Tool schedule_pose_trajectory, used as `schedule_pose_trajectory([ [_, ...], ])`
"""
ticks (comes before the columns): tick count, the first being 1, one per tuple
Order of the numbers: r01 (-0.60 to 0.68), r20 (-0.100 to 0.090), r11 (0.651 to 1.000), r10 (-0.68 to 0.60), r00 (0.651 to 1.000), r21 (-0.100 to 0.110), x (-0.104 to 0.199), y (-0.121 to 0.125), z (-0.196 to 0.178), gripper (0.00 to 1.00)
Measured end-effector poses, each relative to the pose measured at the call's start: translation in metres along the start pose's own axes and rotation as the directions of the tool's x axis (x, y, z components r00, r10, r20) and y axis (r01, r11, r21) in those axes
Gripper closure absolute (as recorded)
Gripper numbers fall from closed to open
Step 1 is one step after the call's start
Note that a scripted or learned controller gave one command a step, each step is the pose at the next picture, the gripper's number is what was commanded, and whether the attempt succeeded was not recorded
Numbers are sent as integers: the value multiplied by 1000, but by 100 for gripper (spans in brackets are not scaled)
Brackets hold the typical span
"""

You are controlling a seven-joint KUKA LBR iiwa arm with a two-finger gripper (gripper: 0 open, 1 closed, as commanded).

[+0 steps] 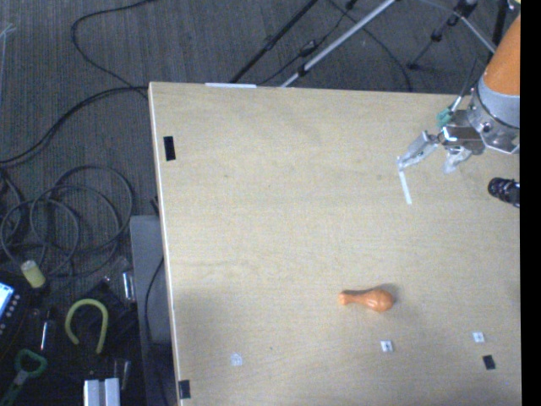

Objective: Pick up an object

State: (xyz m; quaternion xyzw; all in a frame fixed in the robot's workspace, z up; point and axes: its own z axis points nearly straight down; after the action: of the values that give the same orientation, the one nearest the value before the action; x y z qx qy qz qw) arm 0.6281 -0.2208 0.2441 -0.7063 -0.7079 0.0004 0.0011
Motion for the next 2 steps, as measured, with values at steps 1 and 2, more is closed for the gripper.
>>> schedule_pose_trajectory([
  [1,116,6,993,-116,993,1,-2,40,82,0],
  [2,537,4,843,-537,843,0,-2,41,160,0],
])
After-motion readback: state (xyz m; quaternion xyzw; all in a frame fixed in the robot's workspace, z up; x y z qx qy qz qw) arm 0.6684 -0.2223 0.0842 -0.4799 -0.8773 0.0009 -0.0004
